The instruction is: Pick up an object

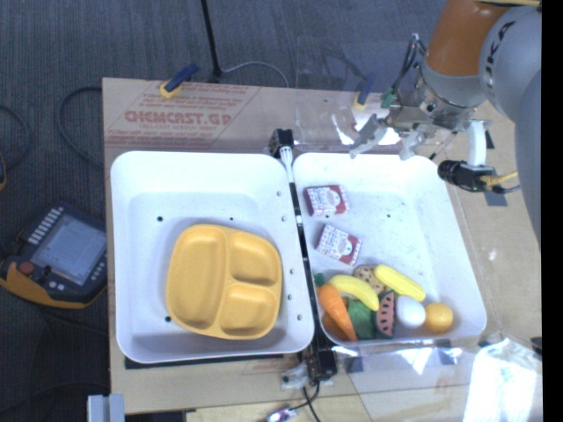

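Observation:
My gripper (pixel 385 141) hangs over the back rim of the right bin (pixel 457 227), its two fingers spread open with nothing between them. Below it in that bin lie two red-and-white cartons (pixel 326 200) (pixel 339 243). At the bin's front sits a heap of toy food: a yellow banana (pixel 354 288), a second banana (pixel 398 281), an orange carrot (pixel 334 310), a white egg (pixel 410 310), an orange fruit (pixel 439 316) and a watermelon slice (pixel 385 316). The gripper is well behind all of these and touches none.
The left bin (pixel 141 192) holds a yellow divided plate (pixel 226 280). A black divider (pixel 295 209) runs between the bins. A teach pendant (pixel 57 255) lies on the floor at left. Crinkled plastic (pixel 506 381) sits at the front right.

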You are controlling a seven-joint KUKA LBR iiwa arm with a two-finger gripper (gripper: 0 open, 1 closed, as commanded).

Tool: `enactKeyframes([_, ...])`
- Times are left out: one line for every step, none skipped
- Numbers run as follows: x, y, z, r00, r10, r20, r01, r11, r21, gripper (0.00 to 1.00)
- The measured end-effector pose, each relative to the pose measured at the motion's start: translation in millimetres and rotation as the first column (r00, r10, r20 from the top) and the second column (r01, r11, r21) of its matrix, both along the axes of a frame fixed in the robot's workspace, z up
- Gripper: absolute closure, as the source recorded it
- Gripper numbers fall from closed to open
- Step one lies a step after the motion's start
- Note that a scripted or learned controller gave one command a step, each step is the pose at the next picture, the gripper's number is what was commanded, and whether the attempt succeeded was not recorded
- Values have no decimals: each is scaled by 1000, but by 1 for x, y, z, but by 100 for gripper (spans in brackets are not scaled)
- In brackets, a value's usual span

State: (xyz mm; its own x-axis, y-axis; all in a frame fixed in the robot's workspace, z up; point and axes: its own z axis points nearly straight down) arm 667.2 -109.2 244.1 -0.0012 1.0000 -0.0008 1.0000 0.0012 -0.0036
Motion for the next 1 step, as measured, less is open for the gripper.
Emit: enactKeyframes([-54, -5, -141, 950, 312, 10, -312, 950, -3, 0])
